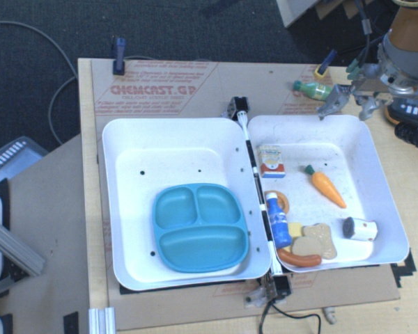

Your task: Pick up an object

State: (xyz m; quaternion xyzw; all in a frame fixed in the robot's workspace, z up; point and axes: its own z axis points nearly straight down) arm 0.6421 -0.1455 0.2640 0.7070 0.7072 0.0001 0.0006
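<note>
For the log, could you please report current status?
Gripper open, empty, above right bin's far rim. Carrot untouched in bin. Nothing blocking.

Orange-banded grey arm [404, 37], metal pincer [350, 101]

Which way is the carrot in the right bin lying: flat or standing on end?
Flat. The carrot lies on the floor of the right bin, its green top toward the bin's far side and its tip toward the near side.

Green bottle [312, 89] on bench beyond right bin; blue clamp [118, 55], possibly, at far-left board edge.
</note>
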